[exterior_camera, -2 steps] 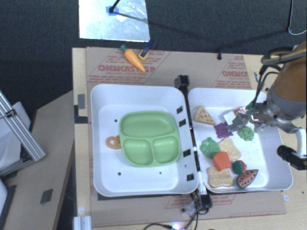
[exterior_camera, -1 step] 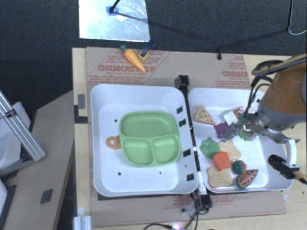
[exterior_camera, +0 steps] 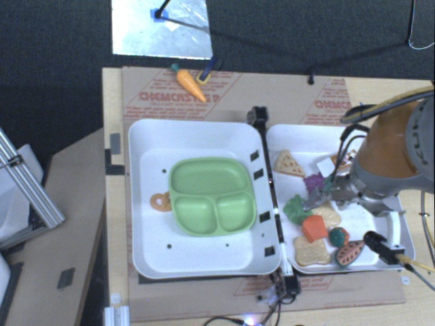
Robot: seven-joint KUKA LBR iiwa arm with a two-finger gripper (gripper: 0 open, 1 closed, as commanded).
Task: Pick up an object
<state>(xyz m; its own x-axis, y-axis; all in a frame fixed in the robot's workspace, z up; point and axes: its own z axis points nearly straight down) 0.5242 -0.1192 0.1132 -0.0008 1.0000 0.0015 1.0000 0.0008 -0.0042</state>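
The right bin (exterior_camera: 279, 140) holds several toy foods: a yellow wedge (exterior_camera: 289, 163), purple grapes (exterior_camera: 314, 180), a green broccoli piece (exterior_camera: 295, 210), an orange-red block (exterior_camera: 314, 228), a slice of toast (exterior_camera: 312, 251), a red and green strawberry (exterior_camera: 338, 236) and a brown slice (exterior_camera: 350, 251). My gripper (exterior_camera: 319, 195) hangs low over the middle of this bin, between the grapes and a beige piece (exterior_camera: 329, 216). It is right above them, and I cannot make out anything held in it.
The left bin (exterior_camera: 146, 155) carries a green divided plate (exterior_camera: 209, 195) and a small pretzel (exterior_camera: 161, 202). A toy carrot (exterior_camera: 190, 85) lies on the bench behind the bins. The arm's orange band (exterior_camera: 387, 141) rises over the right bin's far side.
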